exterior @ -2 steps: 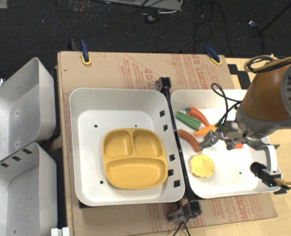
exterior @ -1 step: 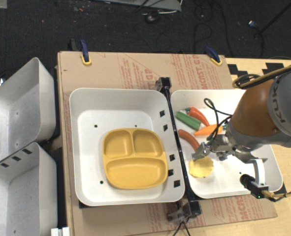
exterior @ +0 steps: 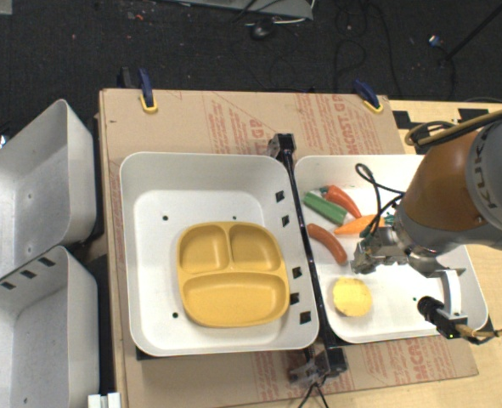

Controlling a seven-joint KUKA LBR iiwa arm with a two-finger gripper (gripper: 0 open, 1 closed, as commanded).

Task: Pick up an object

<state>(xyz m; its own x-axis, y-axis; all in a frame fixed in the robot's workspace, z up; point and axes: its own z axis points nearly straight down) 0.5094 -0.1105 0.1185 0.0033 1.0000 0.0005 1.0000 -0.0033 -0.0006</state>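
Closest to you in the right bin (exterior: 471, 308) is the yellow round thing (exterior: 352, 297), sitting on the bin floor near the front left corner. It looks like toy food, so probably light and hard plastic, a bit slick. You'd want to pinch it across its widest part from straight above. The gripper (exterior: 371, 253) hangs just behind it, low over the bin, and I honestly can't tell if it's spread or clenched from this angle. Nothing visibly in it. Further back you've got the red sausage (exterior: 327, 242), then an orange carrot (exterior: 355, 224), a green piece (exterior: 324, 206) and a red pepper (exterior: 345, 201), all bunched together, so harder to grab cleanly. The left bin (exterior: 140, 253) just has the yellow divided plate (exterior: 232, 274).
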